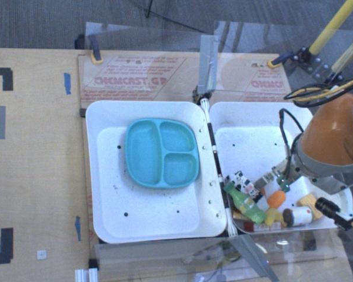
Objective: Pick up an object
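Observation:
The right bin (247, 140) holds a cluster of small objects in its near corner. A green bottle (245, 203) lies slanted by the bin's left wall, with a black-and-white patterned piece (242, 182) just beyond it. An orange ball (276, 199) sits above a yellow piece (273, 217). A white cylinder with a dark end (297, 216) and a pale yellow piece (309, 201) lie to their right. My gripper (277, 182) is low in this bin, just beyond the orange ball and right of the patterned piece. The wrist hides part of it.
The left bin (106, 175) holds a teal divided plate (162, 153). A raised divider (215, 163) separates the two bins. The grey arm with its orange band (334, 135) covers the right bin's right side. Cables and a yellow pole (335, 22) stand at the back right.

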`<state>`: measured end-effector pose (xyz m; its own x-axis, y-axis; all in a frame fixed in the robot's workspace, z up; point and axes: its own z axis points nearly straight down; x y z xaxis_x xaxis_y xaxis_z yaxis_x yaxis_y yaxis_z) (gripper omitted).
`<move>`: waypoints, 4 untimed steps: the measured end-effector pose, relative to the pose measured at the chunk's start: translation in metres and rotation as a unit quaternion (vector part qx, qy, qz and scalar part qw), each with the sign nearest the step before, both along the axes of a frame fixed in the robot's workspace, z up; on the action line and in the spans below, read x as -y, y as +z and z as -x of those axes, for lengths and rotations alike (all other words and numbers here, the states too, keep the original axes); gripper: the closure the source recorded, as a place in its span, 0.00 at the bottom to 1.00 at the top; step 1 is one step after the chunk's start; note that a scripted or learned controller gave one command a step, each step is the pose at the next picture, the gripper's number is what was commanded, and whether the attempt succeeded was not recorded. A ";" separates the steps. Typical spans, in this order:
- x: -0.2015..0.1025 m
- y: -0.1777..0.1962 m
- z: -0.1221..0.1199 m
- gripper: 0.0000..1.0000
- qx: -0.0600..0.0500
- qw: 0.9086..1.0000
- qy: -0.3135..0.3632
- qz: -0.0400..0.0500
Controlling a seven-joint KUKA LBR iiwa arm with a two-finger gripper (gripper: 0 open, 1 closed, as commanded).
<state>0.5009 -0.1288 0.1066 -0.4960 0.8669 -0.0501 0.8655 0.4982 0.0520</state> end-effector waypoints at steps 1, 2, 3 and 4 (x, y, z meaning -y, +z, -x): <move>-0.003 -0.002 -0.006 0.00 -0.016 0.997 -0.080 -0.004; -0.003 -0.018 -0.076 0.00 -0.027 0.997 -0.070 -0.008; -0.011 -0.019 -0.141 0.00 -0.030 0.999 -0.035 -0.009; -0.004 -0.018 -0.039 0.00 -0.030 0.999 0.012 -0.007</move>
